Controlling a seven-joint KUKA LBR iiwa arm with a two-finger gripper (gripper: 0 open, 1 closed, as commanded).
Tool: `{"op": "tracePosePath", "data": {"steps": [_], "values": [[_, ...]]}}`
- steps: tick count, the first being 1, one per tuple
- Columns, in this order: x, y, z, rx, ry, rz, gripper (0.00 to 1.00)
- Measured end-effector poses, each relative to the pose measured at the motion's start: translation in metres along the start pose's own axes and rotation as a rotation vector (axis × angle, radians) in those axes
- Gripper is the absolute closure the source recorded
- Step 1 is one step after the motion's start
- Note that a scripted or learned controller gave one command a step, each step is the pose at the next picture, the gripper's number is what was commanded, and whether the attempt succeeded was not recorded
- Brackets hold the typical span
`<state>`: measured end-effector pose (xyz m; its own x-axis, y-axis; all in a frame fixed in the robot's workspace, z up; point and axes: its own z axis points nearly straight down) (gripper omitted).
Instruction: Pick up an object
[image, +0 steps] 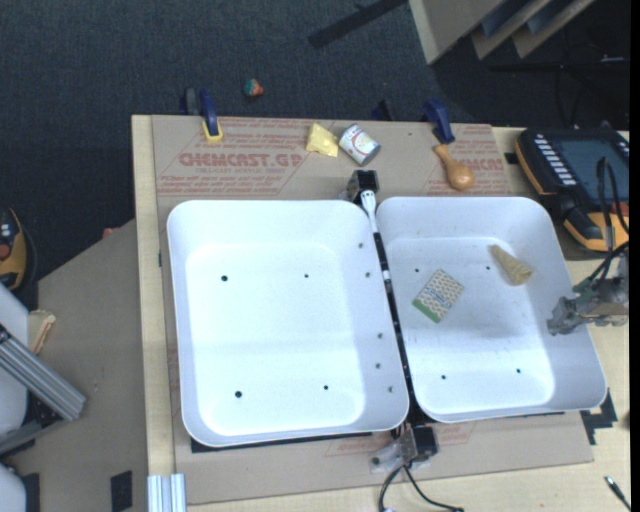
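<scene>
Two small objects are seen lying in the right-hand white bin, well apart from each other. Near the middle of the bin floor, a flat square packet is laid face up, turned diamond-wise so that one corner points toward the far rim; its face is patterned in pale green and white speckles, with a darker green strip along its lower left edge. Toward the far right of the same bin, a small tan cone-shaped piece is found on its side, its narrower end pointed toward the upper left.
</scene>
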<state>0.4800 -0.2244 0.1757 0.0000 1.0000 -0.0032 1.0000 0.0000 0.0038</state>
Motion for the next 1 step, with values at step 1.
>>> {"op": "tracePosePath", "data": {"steps": [1], "values": [[0.0011,0.0045,0.0197,0.006,0.004,-0.001,1.00]]}}
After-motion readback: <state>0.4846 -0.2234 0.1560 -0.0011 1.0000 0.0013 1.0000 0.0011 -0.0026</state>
